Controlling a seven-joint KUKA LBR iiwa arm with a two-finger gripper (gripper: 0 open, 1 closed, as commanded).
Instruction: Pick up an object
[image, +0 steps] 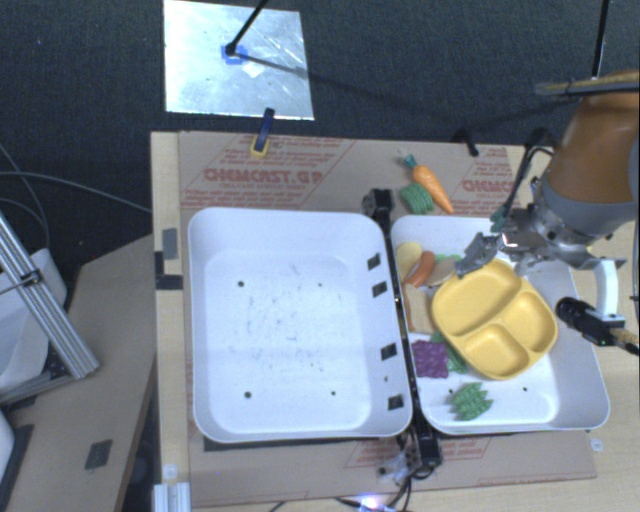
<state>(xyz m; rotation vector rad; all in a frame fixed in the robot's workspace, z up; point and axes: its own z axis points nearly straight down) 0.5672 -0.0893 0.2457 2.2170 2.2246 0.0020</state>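
Observation:
A yellow divided plate (497, 321) lies tilted in the right bin (580, 400), covering much of its middle. My gripper (497, 250) hangs right at the plate's far rim, under the grey wrist and orange band. Whether it grips the rim is hidden from this angle. Beside the plate's left edge sit an orange toy piece (424, 268) and a pale yellow piece (408, 258). A purple grape bunch (431, 358) and a green leafy toy (470, 400) lie at the plate's near side.
The left bin (290, 330) stands beside the right one, with a black divider rail (400, 320) between them. A toy carrot (432, 184) and a green piece (415, 198) lie on the cardboard behind the right bin. An aluminium frame (40, 310) stands at the far left.

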